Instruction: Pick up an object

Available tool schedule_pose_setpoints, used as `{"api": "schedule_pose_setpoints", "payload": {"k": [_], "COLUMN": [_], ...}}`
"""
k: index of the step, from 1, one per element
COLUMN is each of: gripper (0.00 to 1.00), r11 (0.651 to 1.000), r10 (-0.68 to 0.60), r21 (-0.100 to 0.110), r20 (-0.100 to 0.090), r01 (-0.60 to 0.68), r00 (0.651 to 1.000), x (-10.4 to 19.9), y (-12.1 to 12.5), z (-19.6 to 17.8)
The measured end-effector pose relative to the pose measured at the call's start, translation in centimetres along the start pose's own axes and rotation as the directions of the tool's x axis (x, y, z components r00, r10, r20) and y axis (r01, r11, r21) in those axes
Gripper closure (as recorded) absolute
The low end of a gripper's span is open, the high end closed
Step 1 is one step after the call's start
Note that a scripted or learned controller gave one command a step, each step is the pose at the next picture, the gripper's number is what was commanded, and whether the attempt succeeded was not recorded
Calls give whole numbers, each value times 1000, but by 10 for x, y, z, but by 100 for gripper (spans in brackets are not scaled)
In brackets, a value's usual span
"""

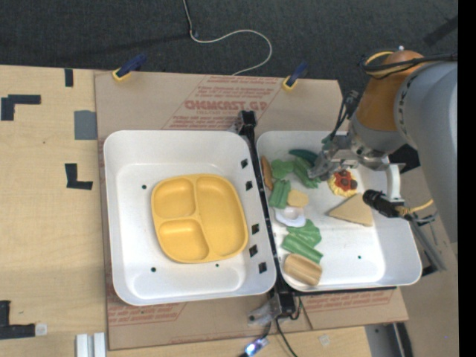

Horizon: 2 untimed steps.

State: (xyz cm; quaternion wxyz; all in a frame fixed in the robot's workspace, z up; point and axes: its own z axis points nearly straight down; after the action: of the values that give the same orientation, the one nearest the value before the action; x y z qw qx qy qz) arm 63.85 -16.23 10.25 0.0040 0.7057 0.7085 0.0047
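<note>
While arm (401,103) reaches into rt bin (394,262), end effector (321,167) sits over green toys (285,171); grip state unclear.

A dark grey carpet (97,17) fills the top of the frame, with a thin white cable (223,36) looping across it. Below lies a pale wooden bench (44,222) marked with black shapes, and a brown cardboard sheet (171,103) is held by two blue-and-yellow clamps (129,66) along its upper edge.

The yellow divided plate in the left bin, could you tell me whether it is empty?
Empty: the yellow plate shows three bare compartments.
</note>
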Motion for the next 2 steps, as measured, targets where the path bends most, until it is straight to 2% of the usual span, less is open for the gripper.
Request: {"api": "schedule_pose_setpoints", "payload": {"k": [1, 2], "gripper": [100, 100], "r11": [1000, 1000], "r10": [3, 3], "r21": [11, 11], "r20": [1, 1], "r01": [-3, -3], "r00": [1000, 1000], "x": [-5, -6], "y": [7, 14], "z": [-45, -89]}}
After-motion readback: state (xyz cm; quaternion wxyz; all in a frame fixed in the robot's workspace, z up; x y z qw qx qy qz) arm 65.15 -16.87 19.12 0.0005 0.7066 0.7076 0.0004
